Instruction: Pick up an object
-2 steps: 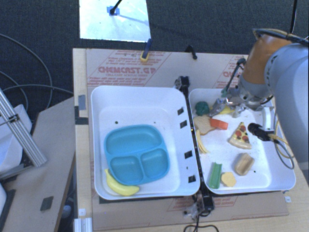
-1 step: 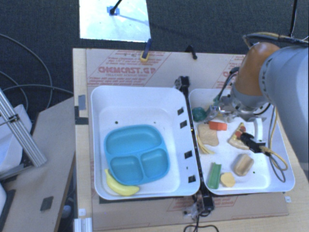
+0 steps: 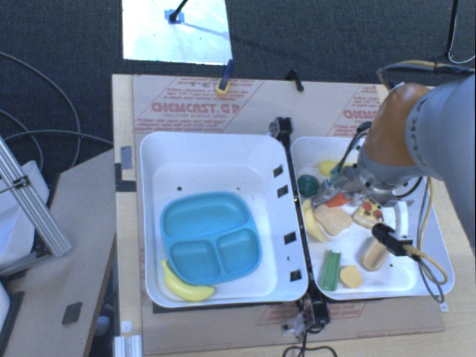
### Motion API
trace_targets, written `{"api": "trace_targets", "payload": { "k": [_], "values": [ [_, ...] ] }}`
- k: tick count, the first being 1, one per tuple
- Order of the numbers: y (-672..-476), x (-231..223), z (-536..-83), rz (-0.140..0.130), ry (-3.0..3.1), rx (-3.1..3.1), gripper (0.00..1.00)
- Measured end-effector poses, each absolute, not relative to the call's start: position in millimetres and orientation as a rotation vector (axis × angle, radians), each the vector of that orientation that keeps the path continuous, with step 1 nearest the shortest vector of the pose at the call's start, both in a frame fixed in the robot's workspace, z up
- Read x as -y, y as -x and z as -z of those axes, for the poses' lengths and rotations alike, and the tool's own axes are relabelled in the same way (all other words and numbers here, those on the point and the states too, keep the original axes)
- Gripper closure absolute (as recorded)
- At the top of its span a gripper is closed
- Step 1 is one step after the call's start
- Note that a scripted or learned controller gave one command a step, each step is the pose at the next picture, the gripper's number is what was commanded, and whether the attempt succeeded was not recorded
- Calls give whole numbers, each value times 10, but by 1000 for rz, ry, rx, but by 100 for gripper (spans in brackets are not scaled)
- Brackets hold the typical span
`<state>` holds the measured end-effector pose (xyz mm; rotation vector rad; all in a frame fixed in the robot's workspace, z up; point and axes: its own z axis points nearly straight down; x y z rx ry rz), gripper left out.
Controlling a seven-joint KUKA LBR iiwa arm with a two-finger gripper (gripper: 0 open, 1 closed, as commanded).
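Note:
My gripper [image 3: 332, 190] is low in the right bin [image 3: 424, 274], near its upper left part, over a cluster of toy foods. Just left of it lies a dark green ball [image 3: 307, 184]. An orange-red piece [image 3: 339, 200] shows right under it, and a tan bread slice [image 3: 332, 220] lies just below that. A yellow piece [image 3: 327, 168] sits behind the gripper. The wrist hides what is directly beneath the tool.
The right bin also holds a pizza slice [image 3: 367, 215], a bread roll [image 3: 374, 254], a green block [image 3: 329, 269], a yellow disc [image 3: 350, 277] and a pale banana shape [image 3: 311, 225]. The left bin [image 3: 208, 151] holds a blue divided plate [image 3: 210, 236] and a yellow banana [image 3: 186, 287].

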<state>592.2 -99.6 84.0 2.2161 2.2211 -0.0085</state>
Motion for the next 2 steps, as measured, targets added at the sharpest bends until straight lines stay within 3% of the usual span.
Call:
{"api": "trace_targets", "payload": {
  "k": [1, 2],
  "values": [
    [-5947, 886, -897, 3, -2205, -2244, 100],
    [-6621, 198, -1888, -15, -2194, -2238, 100]
  ]
}}
